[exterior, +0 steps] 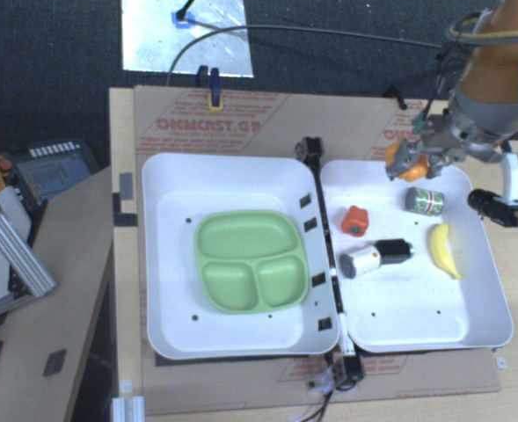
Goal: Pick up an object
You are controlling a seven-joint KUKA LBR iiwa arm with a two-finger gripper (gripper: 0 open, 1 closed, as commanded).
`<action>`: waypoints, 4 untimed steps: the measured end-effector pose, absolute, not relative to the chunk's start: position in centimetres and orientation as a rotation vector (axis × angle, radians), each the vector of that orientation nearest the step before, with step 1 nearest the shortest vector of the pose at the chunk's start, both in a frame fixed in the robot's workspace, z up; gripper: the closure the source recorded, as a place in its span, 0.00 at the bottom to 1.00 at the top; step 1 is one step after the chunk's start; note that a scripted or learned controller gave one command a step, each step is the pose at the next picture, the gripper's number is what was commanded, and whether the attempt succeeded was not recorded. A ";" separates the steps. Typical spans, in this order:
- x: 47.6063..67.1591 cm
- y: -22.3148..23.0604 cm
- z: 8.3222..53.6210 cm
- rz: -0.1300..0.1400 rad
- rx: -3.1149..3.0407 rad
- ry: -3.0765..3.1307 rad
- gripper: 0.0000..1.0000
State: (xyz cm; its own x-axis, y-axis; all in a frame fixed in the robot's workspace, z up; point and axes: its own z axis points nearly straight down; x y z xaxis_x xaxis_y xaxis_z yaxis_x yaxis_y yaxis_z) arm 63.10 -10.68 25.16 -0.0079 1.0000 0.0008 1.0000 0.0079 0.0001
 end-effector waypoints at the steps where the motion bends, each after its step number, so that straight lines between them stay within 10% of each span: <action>1: 63.3 -5.5 24.6 -0.002 -2.212 -2.231 1.00; 4: 61.4 10.4 22.7 -0.003 -2.211 -2.230 1.00</action>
